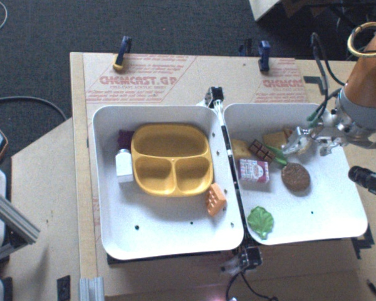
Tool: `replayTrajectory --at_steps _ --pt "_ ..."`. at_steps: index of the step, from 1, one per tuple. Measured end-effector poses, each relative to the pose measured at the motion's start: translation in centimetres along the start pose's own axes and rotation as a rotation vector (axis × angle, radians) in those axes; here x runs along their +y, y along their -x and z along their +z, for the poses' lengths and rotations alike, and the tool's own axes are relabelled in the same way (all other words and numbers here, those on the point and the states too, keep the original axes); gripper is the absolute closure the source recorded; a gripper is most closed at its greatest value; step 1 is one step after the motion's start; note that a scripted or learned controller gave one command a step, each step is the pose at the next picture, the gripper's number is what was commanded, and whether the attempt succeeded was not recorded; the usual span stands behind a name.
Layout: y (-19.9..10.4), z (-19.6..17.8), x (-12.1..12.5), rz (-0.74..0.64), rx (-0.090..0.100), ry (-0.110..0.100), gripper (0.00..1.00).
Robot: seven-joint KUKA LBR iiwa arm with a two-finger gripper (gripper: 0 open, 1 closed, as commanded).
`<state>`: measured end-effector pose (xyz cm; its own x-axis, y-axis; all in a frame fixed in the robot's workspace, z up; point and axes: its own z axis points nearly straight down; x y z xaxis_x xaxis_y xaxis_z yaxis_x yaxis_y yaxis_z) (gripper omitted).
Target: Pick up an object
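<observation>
My gripper (308, 142) hangs over the upper middle of the right bin (336, 226), at the end of the grey arm with the orange band (365, 80). Just below it lies a round brown cookie (296, 177). To its left are a tan piece (276, 138), a thin green item (277, 150) and a brown chocolate bar (261, 150). A pink carton (253, 170) and a yellowish item (240, 148) sit near the divider. A green leaf (261, 221) lies at the bin's front left. I see nothing held in the gripper.
The left bin (150, 234) holds a yellow divided plate (171, 158), a white bottle (124, 165), a dark purple item (125, 137) and an orange block (216, 199). Clamps (121, 52) stand at the board's back edge.
</observation>
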<state>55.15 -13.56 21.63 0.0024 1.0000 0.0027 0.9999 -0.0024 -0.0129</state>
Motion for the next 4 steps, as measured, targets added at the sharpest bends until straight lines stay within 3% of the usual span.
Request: replayTrajectory --at_steps 1,3,4 --pt "0.0 -0.6 0.2 -0.002 -0.002 0.011 0.00" --pt "0.2 8.2 0.5 -0.002 0.000 0.006 0.00" --pt "0.1 12.9 0.9 -0.003 0.001 0.015 0.00"
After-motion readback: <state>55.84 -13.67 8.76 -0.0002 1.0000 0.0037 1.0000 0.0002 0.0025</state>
